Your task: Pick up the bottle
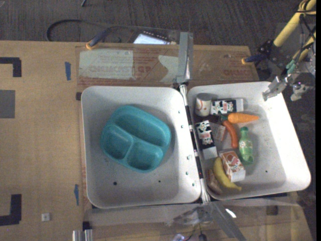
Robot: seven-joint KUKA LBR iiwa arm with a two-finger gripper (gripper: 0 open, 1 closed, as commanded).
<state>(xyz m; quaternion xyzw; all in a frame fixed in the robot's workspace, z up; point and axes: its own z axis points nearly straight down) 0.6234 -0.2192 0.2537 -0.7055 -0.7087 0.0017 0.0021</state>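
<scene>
The smooth green plastic bottle [245, 145] lies in the right white bin [291, 149], beside a tapered orange carrot [243, 118]. The gripper [281, 86] hovers above the bin's far corner; I cannot tell its state.

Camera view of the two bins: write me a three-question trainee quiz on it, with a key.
1. True or false: the green bottle lies in the same bin as the teal divided plate.
2. Multiple choice: what lies beside the bottle, toward the divider between the bins? A) the banana B) the small red-and-white carton C) the white cup
3. Fill in: the gripper is at the ___ bin's far right corner.

Key: 1 false, the bottle is in the right bin, the plate in the left bin. 2 B. 3 right.
</scene>
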